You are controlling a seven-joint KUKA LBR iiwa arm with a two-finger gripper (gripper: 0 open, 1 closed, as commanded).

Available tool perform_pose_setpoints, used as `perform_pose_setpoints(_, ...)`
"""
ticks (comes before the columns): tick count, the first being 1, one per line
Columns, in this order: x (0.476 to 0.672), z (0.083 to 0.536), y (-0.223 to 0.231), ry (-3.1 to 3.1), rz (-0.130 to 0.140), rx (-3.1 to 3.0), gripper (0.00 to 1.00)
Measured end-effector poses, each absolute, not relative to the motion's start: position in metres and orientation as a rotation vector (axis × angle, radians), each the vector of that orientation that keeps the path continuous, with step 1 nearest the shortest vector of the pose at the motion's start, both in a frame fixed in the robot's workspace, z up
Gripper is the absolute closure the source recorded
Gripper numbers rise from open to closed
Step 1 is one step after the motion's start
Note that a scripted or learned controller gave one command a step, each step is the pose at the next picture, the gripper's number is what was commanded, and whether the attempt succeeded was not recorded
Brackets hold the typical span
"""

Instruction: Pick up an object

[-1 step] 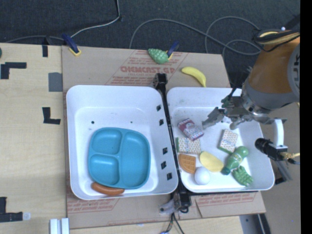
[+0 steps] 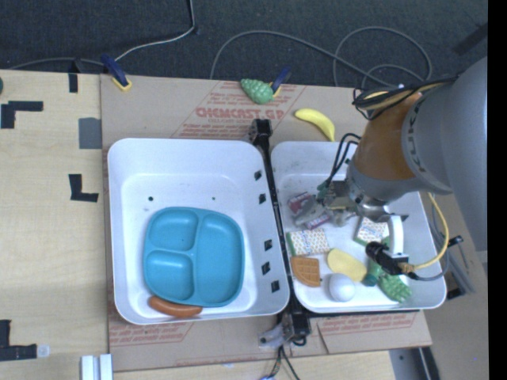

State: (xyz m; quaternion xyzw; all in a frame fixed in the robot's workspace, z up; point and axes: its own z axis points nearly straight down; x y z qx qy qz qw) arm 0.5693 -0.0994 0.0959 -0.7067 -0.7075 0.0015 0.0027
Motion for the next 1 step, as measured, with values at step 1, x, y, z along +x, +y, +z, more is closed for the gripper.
perform_pose_setpoints(1, 0.6022, 0.0861, -0.101, -2.223, -0.002, -2.22, 0.0)
